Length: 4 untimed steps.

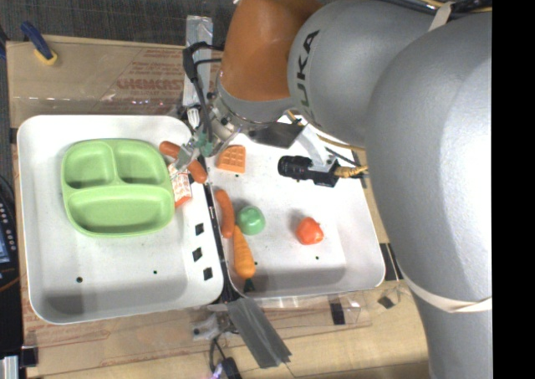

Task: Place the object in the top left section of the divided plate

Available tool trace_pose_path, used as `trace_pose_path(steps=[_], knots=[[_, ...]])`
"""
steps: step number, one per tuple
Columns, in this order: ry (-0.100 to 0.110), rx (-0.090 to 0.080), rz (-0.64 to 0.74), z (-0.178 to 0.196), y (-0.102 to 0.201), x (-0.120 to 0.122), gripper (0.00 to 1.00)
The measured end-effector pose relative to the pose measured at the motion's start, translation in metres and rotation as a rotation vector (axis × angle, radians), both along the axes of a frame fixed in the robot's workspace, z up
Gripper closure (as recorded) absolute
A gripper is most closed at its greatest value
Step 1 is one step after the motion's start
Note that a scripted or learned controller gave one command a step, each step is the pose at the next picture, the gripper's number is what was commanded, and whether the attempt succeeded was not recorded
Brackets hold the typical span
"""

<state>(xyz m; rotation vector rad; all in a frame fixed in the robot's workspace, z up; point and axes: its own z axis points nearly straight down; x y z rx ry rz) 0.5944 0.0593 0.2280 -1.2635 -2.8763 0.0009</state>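
The green divided plate (117, 186) lies in the left bin (50, 285), with two small sections at its far side and one long section at the near side. My gripper (189, 154) hangs just right of the plate's far right corner, over the wall between the bins. A red-orange sausage (170, 150) sits crosswise between its fingers, one end poking out towards the plate and the other end towards the right bin. The gripper is shut on it. A red and white strip (181, 190) lies just below, at the plate's right edge.
The right bin (351, 264) holds an orange waffle square (233, 159), two carrot-like pieces (225, 211) (242, 257), a green round piece (250, 220) and a red tomato (309, 231). The arm's bulk covers the right bin's far side.
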Motion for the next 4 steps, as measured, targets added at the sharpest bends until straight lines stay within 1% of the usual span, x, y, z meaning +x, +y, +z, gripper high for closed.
trace_pose_path(steps=[1, 2, 3, 4], knots=[[0.002, 0.000, -0.021, -0.006, -0.050, -0.073, 1.00], [0.003, 0.000, -0.003, -0.037, -0.122, -0.118, 1.00], [0.002, 0.000, -0.154, -0.037, -0.062, -0.021, 1.00], [0.003, 0.000, -0.213, -0.037, -0.101, -0.066, 1.00]])
